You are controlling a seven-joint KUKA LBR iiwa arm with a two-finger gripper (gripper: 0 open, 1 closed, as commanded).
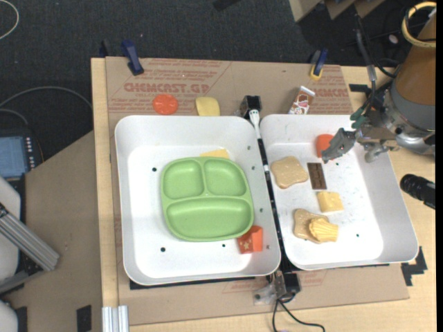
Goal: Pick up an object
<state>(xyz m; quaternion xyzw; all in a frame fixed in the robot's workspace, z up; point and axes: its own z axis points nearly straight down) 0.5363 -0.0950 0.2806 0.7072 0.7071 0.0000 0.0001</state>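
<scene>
Gripper position: the grey two-finger gripper (346, 146) hung over the upper part of the right shallow white plastic bin (387, 206), its tips just beside a small red-orange rounded piece (324, 143).
Gripper state: whether it was spread or closed could not be told at this angle; nothing was visibly caught between its tips.
Candidate objects: the red-orange piece lay nearest; a tan bread-slice-shaped toy (288, 172), a dark brown rectangular bar (316, 176), a pale yellow cheese-like block (329, 201) and a yellow ridged piece resting on a tan lump (315, 228) lay lower in the same bin.
Risk, miss: the red-orange piece sat close to the bin's back wall, so a descent slightly off could likely strike the rim or nudge the piece away.
Risk, slip: the smooth, rounded plastic looked apt to squirt out of a pinch.
Risk, double contact: the bar and bread toy nearly touched, so a grasp there might drag both.
Left bin: a matte green three-compartment plastic tray (206, 199), with an orange wedge-shaped block (251, 240) at its lower corner.
Surface: brown printed cardboard (173, 81), flat and dull.
</scene>
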